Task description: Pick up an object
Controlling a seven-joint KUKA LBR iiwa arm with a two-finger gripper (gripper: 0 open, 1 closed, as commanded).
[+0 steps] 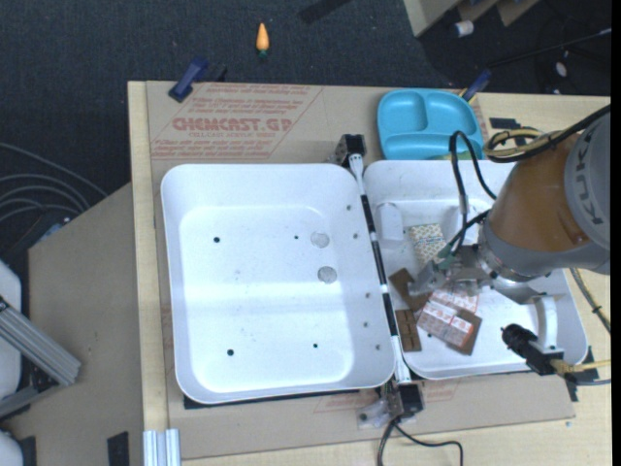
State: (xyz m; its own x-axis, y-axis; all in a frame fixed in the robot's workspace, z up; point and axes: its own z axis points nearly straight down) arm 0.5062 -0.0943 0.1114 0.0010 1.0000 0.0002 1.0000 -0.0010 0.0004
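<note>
My gripper [439, 272] reaches down into the right bin [572, 343], near its left half. Just below it lies a brown and pink box [452, 320], tilted. A flat brown piece [404, 326] rests along the bin's left wall, beside the box. A pale patterned packet [424, 240] lies just above the gripper, and a small white object [389, 221] stands to the packet's left. Whether anything sits in the gripper is hidden by the wrist and the clutter.
The left bin [194, 289] holds two small greyish round marks [325, 258]. A blue divided tray [427, 124] sits behind the right bin. A blue clip [187, 82] lies at the board's far left corner, and a small orange thing [262, 37] is on the floor.
</note>
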